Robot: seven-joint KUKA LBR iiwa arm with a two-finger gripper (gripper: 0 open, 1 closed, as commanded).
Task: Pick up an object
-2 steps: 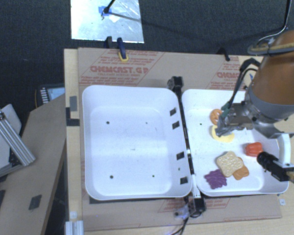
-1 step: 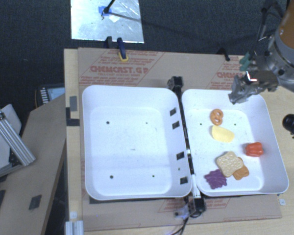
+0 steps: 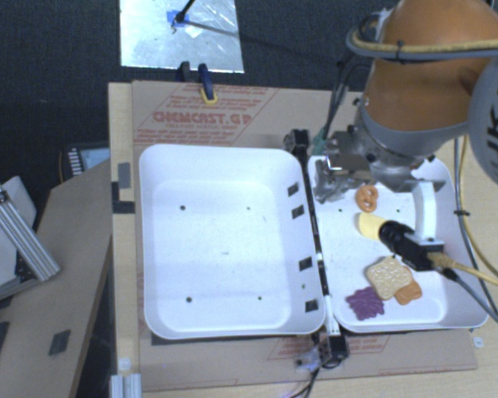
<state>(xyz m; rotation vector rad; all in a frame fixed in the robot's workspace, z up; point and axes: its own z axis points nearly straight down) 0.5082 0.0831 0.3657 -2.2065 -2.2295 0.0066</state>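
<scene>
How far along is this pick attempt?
Done: the gripper has reached the right bin's far-left corner. In hand: nothing visibly gripped. Left: the grasp and lift; the pretzel, cracker and purple grapes lie in the bin.

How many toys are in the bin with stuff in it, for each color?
Right bin, toys by color:
Orange-brown pretzel: 1
Yellow banana: 1
Tan cracker: 1
Orange piece under the cracker: 1
Purple grapes: 1
Total: 5
</scene>
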